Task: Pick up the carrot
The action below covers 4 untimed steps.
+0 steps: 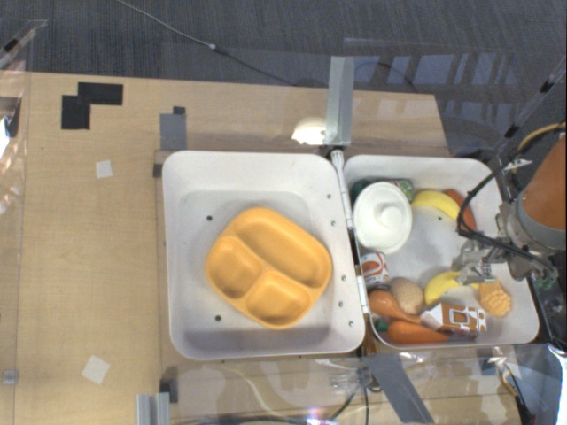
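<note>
The carrot (pixel 415 332) is seen lying at the right bin's (pixel 529 333) near edge, apart from the gripper (pixel 477 268) — whose opening cannot be told — hovering above a banana (pixel 446 286).

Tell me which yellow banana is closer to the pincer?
The curved yellow plastic banana low in the right white bin, just below the pincer. The other yellow banana lies farther up, beside the white cup.
</note>
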Each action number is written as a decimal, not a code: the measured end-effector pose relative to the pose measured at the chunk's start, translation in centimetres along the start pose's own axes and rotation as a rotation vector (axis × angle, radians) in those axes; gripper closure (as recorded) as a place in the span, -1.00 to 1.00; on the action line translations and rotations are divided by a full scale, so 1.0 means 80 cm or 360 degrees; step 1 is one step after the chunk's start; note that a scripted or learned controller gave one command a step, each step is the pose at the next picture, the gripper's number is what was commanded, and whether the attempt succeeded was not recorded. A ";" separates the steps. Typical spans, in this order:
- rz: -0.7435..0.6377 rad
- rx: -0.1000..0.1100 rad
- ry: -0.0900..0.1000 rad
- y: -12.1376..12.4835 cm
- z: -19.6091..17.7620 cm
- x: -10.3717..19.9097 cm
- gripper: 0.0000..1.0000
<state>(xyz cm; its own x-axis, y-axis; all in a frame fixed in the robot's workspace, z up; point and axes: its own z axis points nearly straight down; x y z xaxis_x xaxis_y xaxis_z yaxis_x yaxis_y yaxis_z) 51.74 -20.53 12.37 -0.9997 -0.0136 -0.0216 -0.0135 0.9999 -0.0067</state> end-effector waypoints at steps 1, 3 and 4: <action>0.0286 -0.0003 0.0008 0.000 0.007 0.017 1.00; 0.0696 0.0008 -0.0012 0.029 0.012 0.028 1.00; 0.0949 -0.0004 0.0020 0.090 -0.035 -0.003 1.00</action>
<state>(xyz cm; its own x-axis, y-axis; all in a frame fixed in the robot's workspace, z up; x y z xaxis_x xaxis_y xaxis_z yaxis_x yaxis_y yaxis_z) 51.80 -13.28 15.14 -0.8348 0.5504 -0.0090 0.5504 0.8349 0.0053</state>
